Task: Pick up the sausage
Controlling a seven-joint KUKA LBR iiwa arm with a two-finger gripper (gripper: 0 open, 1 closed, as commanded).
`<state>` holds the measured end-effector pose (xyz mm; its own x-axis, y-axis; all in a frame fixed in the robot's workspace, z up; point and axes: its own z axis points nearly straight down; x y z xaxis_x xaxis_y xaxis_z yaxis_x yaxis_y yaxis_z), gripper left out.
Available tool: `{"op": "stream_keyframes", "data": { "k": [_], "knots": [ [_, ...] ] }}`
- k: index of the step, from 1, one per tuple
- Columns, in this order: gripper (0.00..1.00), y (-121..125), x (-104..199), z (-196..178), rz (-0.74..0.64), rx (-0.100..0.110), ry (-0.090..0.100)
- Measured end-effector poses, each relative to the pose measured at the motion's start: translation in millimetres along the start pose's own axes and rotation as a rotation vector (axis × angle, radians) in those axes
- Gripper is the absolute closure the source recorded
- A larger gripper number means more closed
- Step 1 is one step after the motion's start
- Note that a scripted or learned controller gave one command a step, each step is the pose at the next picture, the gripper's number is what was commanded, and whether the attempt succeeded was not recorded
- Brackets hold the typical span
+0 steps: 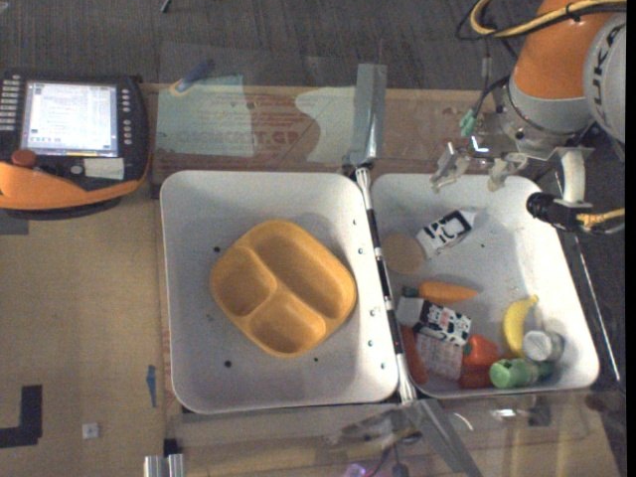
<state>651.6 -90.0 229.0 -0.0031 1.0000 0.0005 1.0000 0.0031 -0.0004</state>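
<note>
The sausage (pixel 412 355) is a reddish-brown, elongated piece lying along the left wall of the right bin (pixel 556 266), near its front corner. A patterned packet (pixel 439 354) partly covers it. My gripper (pixel 475 170) hangs over the back edge of the right bin, well behind the sausage. It is open and its two fingers (pixel 447 173) stand spread with nothing between them.
The right bin also holds a carrot (pixel 449 291), a white-and-black carton (pixel 447 230), a brown round piece (pixel 402 253), a banana (pixel 517 322), a red pepper (pixel 481 351), a green item (pixel 513 373) and a small can (pixel 542 346). A yellow divided plate (pixel 283 286) lies in the left bin (pixel 184 266). A control pendant (pixel 70 137) rests at the back left.
</note>
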Motion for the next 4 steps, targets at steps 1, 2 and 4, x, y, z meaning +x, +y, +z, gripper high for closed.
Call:
{"op": "stream_keyframes", "data": {
  "k": [1, 2, 4],
  "knots": [
    [0.00, -9, 51, -71, 0.050, -0.003, -0.001],
    [0.00, -32, -11, -4, -0.203, 0.000, 0.000],
    [0.00, -25, -16, 109, 0.082, -0.002, -0.001]
  ]
}}
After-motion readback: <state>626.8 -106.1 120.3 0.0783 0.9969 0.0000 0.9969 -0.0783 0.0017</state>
